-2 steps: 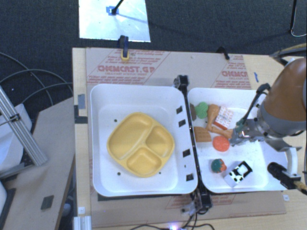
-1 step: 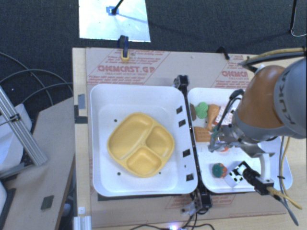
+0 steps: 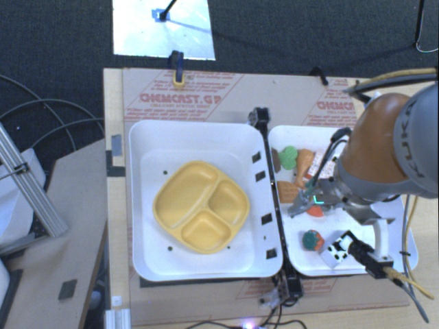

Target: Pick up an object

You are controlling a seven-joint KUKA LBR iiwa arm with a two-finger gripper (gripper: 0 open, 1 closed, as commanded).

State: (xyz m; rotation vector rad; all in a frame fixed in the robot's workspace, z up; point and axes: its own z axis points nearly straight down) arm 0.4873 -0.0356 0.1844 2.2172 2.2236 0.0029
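Where fingers (image 3: 306,204) reach, red object (image 3: 315,212) beneath

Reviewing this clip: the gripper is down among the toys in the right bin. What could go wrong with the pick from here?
1. The gripper sits amid crowded items: an orange piece, a green toy and a red piece. It may nudge neighbours or catch two at once.
2. It works close to the right bin's inner wall, so a finger might strike it.
3. The arm hides part of the bin, so a failed grasp may be hard to confirm.
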